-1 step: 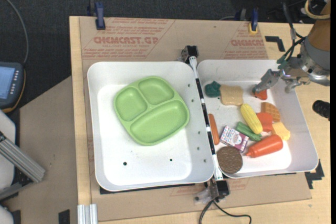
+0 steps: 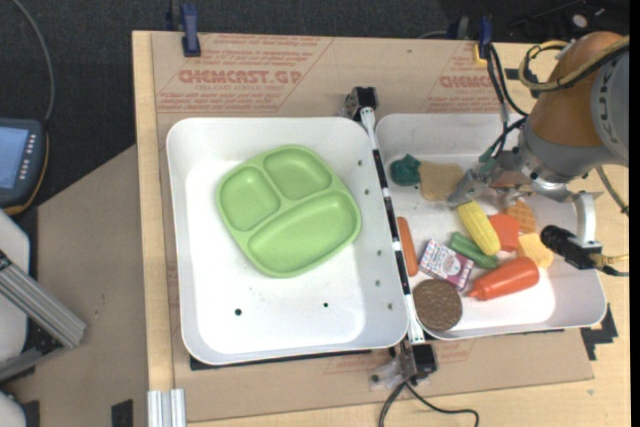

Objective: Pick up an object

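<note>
My jaws hang low in the right bin, above the toy corn cob and beside a tan slab; whether they are spread or pressed together I cannot tell. Nearby lie a red pepper, a brown disc and a pink carton. The left bin holds a green divided plate.
</note>
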